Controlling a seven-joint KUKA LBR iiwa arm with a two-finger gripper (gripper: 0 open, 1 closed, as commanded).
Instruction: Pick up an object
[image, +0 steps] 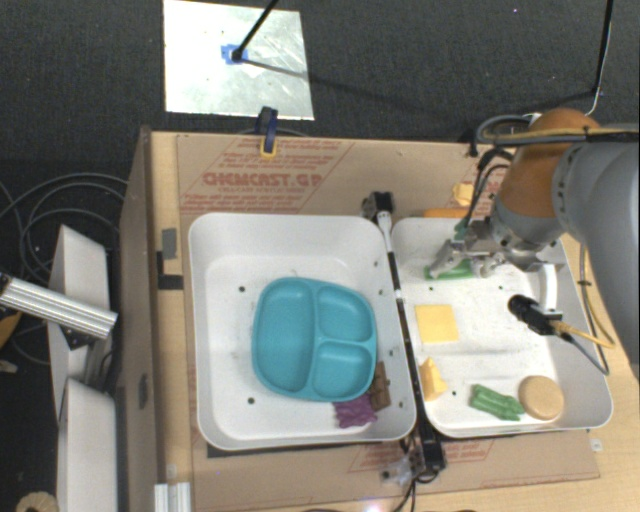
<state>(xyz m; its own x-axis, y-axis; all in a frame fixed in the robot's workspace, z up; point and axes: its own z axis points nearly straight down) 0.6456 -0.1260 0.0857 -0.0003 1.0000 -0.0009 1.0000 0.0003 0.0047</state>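
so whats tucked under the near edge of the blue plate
A purple piece and a brown piece poke out from beside the blue divided plate in the left bin. Whatever the plate itself covers is hidden.

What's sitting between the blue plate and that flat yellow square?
In the camera view, the two bins' adjoining rims separate the blue divided plate from the yellow square; otherwise only bare white bin floor.

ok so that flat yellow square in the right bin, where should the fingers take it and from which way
The yellow square lies flat on the floor of the right bin, with bare floor on all sides. It looks thin, so pinching its face seems unlikely to work. Probably best to come straight down and close the fingers across two opposite edges, near the middle of each. Its edges run roughly parallel to the bin walls, so align with those.
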